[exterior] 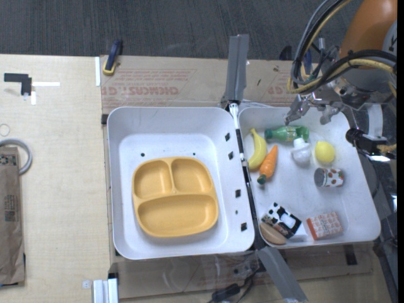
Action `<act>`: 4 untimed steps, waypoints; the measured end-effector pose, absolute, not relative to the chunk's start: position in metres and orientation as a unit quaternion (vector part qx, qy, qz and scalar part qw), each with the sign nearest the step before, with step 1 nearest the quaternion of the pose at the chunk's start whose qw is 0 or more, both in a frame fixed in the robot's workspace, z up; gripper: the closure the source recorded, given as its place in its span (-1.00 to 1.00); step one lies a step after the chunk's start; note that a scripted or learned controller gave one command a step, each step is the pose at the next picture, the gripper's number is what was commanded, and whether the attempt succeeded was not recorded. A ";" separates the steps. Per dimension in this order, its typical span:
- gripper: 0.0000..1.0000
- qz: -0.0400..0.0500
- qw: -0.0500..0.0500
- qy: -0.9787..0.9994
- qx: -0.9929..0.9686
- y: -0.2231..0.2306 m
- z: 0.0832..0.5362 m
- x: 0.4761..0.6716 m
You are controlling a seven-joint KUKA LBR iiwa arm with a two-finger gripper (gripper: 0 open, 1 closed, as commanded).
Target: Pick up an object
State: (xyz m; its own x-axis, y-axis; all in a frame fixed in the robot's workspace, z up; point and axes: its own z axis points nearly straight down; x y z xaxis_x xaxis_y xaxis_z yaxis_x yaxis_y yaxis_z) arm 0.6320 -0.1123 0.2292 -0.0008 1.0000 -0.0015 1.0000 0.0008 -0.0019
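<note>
The right bin (360,201) holds a yellow banana (255,149), an orange carrot (268,163), a green bottle (287,133), a white object (302,154), a yellow lemon (324,151), a small printed cup (329,178), a black-and-white cow-patterned item (282,219) and a small red-and-white box (324,225). My gripper (310,113) hangs over the bin's far edge, just above and to the right of the green bottle. Its fingers are spread open with nothing between them.
The left bin (126,169) holds a yellow divided plate (175,197). A grey upright divider (237,68) stands between the bins at the back. A brown disc (273,233) lies under the cow-patterned item. Cables loop above the wrist at the top right.
</note>
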 end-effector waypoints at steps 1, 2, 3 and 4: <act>-1.00 0.001 0.000 -0.778 -0.629 -0.100 0.132 0.607; -1.00 0.000 0.000 -0.800 -0.601 -0.097 0.092 0.596; 1.00 0.000 -0.002 -0.798 -0.602 -0.099 0.102 0.596; 1.00 0.000 -0.001 -0.797 -0.604 -0.077 0.192 0.646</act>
